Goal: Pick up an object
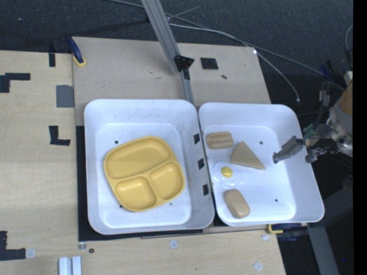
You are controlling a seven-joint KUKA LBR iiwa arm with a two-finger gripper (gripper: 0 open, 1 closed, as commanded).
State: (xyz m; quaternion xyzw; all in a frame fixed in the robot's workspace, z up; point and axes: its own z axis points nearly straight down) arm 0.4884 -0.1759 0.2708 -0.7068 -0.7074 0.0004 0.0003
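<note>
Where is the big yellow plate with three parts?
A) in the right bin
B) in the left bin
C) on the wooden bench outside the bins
B: the yellow divided plate lies flat in the left bin, while the right bin holds the small tan pieces.

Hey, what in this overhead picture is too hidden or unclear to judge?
- Pincer: dark, small and blurred in the camera view; whether it is open or shut cannot be told.
- Arm: cut off by the right edge.
- Fried egg toy: white blends into the right bin, outline unclear.
</note>
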